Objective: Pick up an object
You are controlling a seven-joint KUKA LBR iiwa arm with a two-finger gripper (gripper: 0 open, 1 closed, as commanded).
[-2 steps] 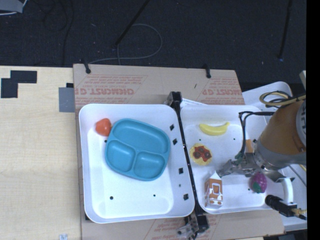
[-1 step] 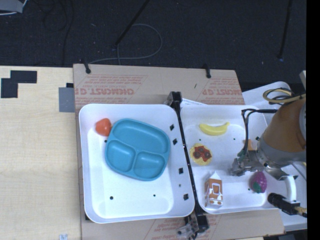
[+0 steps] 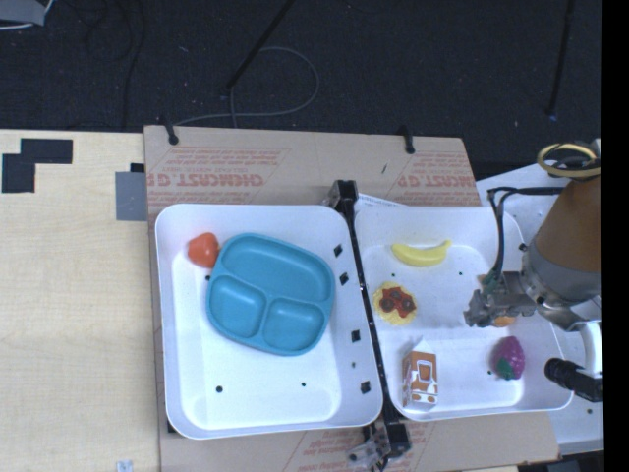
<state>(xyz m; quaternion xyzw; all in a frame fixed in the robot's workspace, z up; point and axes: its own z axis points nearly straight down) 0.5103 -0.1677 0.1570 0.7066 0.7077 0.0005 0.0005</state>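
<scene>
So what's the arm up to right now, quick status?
Gripper low in the right bin, something orange under it. Purple fruit just beside, banana farther off. Grasp unconfirmed.

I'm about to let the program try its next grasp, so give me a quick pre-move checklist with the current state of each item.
1. Claw over the right white bin: ok.
2. Claw free of any load: cannot tell; something small and orange sits at its tips.
3. Purple round toy fruit clear of neighbours: ok.
4. Yellow toy banana lying unobstructed: ok.
5. Small white and orange carton away from the bin wall: not ok, near the front rim.
6. Blue divided plastic plate in the left bin, far from the claw: ok.
</scene>
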